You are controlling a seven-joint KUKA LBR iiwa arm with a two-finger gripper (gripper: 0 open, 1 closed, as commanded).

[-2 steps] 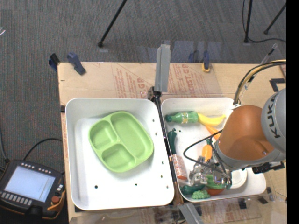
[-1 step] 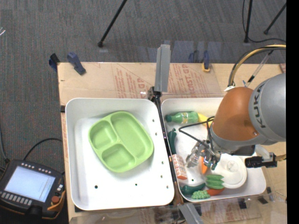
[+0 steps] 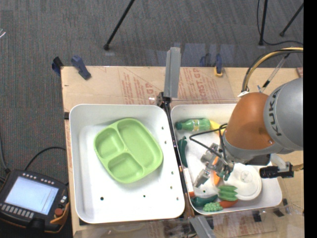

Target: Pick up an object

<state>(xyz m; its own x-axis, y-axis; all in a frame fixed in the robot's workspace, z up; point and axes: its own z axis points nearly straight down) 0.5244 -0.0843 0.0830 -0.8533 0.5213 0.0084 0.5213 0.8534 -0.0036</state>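
My gripper [image 3: 212, 173] is down in the right bin [image 3: 228, 109], near its front middle, and its fingers [image 3: 200, 178] stand open. A small orange piece [image 3: 216, 179] lies in the gap between them; I cannot tell whether they touch it. Just in front lie a light green ridged item [image 3: 227, 191], a red-orange piece [image 3: 228, 203], a bumpy green item [image 3: 212, 208] and a dark green one [image 3: 202, 200]. A white round dish [image 3: 249, 181] sits to the right of the gripper. The arm's orange band [image 3: 249, 125] hides the bin's right middle.
A green bottle with a yellow end [image 3: 194, 124] lies at the back of the right bin, and a dark green long item [image 3: 182, 149] rests along its left wall. The left bin [image 3: 81, 118] holds a green divided plate [image 3: 129, 150]. A grey post [image 3: 172, 76] stands behind the bins.
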